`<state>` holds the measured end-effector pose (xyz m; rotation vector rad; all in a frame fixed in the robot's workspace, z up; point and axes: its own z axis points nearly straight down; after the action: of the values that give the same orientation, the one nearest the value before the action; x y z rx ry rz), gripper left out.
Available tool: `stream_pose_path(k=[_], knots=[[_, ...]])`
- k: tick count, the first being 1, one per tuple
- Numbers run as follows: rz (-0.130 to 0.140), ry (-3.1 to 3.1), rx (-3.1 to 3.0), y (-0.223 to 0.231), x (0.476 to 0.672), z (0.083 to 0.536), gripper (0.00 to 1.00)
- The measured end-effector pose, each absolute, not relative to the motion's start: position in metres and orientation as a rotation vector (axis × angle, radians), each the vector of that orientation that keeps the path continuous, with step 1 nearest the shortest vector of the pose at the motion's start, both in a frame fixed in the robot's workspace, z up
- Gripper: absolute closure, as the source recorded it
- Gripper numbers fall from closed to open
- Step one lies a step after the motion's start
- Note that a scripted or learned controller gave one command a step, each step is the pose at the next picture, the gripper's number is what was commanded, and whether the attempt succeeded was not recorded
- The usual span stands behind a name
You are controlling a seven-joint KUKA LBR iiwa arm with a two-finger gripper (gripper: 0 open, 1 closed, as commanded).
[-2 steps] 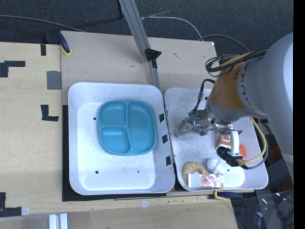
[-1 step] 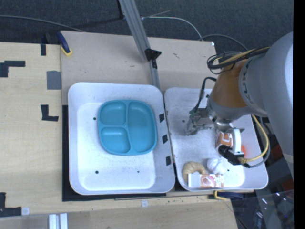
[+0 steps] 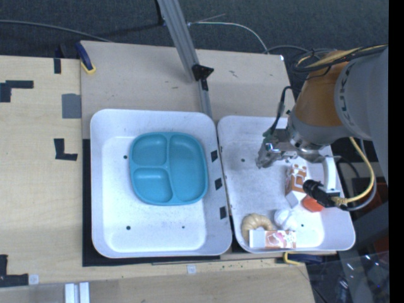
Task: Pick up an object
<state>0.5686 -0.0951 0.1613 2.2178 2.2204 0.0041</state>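
A two-finger gripper (image 3: 270,155) hangs over the right bin (image 3: 243,188), near the middle of its upper half. Its metal fingers point down and to the left. From this angle it is not possible to tell whether the jaws are apart or closed, and nothing can be seen between them. The bin floor just under the fingertips is bare white, speckled with small marks.

Behind the gripper, the grey arm (image 3: 363,100) with its orange band (image 3: 319,100) reaches in from the right and covers the bin's upper right corner.

The loose objects sit apart from the gripper, in the lower right part of the same bin. A small red-and-white packet (image 3: 297,178) lies just below and right of the gripper, with an orange piece (image 3: 312,203) beside it. Further down, near the bottom edge, lie a tan croissant (image 3: 257,221), a white lump (image 3: 282,218) and a flat red-and-white wrapper (image 3: 273,238), all close together.

The left bin (image 3: 110,232) touches the right one along its side. A teal plate (image 3: 169,168) with three compartments lies flat in its upper middle.

Both bins rest on a tan bench (image 3: 38,182). A metal pole (image 3: 180,33) crosses the top of the view at a slant.
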Motion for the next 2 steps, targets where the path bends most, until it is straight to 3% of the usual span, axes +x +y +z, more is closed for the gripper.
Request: stream_pose_path(k=[1, 2], knots=[[0.005, 2.22, 2.217, -0.094, 0.567, 0.224, 1.0], [-0.005, 2.224, 2.221, -0.094, 0.566, 0.205, 1.0]])
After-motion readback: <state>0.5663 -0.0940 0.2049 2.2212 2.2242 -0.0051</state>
